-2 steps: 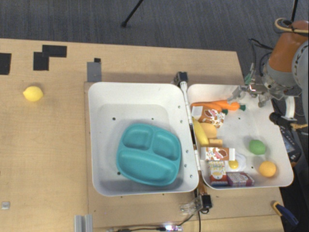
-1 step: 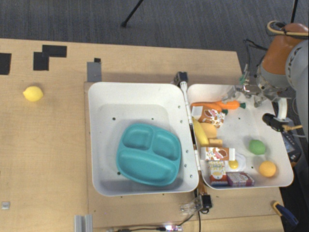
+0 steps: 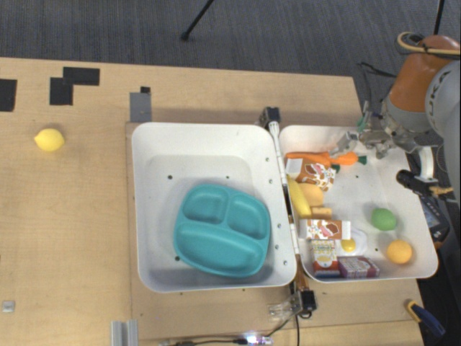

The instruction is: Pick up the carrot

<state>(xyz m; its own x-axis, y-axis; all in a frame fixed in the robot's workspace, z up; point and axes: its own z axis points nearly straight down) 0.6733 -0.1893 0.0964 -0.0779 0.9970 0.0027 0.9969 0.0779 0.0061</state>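
Camera view: my claw (image 3: 358, 140), finger state unclear, hovers just right of the slim orange carrot (image 3: 322, 160), whose long axis points toward it.

I see even, diffuse overhead light with no hard glare. The two white bins (image 3: 209, 139) read bright but keep their detail. A soft shadow pools under the teal divided plate (image 3: 222, 229) along its near edge. The wooden bench (image 3: 65, 215) is evenly lit; the grey carpet (image 3: 108, 13) beyond is darker. Small packages in the right-hand bin look soft and slightly blurred.
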